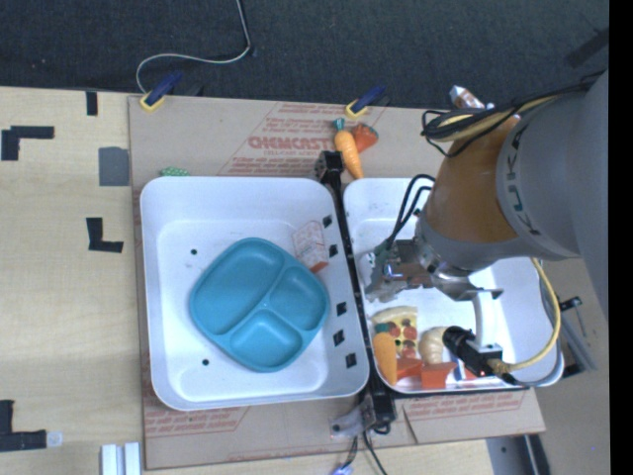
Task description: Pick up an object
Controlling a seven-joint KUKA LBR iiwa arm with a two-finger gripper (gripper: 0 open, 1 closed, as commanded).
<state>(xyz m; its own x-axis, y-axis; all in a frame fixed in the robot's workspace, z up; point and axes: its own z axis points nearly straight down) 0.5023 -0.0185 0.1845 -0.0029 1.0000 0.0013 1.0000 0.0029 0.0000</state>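
The gripper hangs low inside the right bin, near its left wall, under the grey arm with the orange band. Just below it lie several toy food items: a pale and orange piece, a cream round piece and a red block. In the left bin sits a blue divided plate, with a small clear and red item beside it near the divider. Nothing shows between the gripper's fingers.
A toy carrot lies outside the bins on the cardboard behind the divider. Yellow and blue clamps hold the cardboard's far edge. A black cable runs across the dark floor beyond. The arm covers much of the right bin.
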